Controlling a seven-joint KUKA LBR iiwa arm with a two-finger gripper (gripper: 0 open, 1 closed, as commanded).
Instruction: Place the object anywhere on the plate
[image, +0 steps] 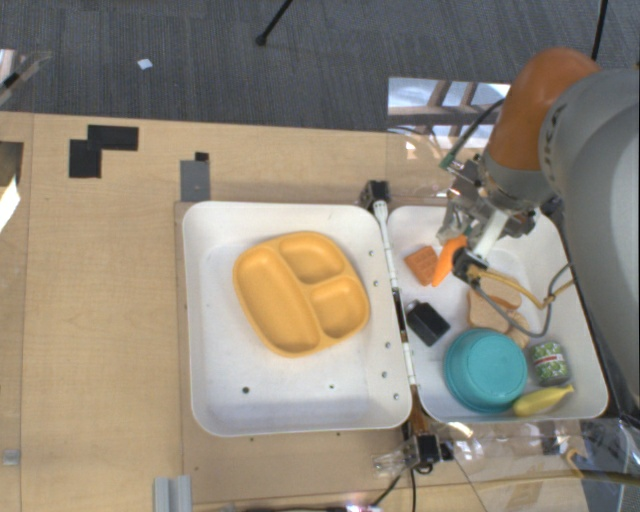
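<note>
We reckon it's the grab step: gripper (455, 242) over the small orange piece (451, 249) in the right bin (415, 225), can't tell if it's clamped, next we'd carry it left onto the yellow plate (300, 295).

Teal bowl (486, 370) — banana (541, 401) just beside.

Two white bins (215, 400) (425, 225), one yellow plate (300, 292), one teal bowl (486, 370), one black block (428, 322), perhaps two orange pieces (423, 264).

Wooden bench (100, 350) carries left bin (215, 405) and right bin (415, 232), white, edges touching. Black L-shaped patch (100, 148) far-left; grey bracket (195, 180) just beyond left bin's corner.
</note>
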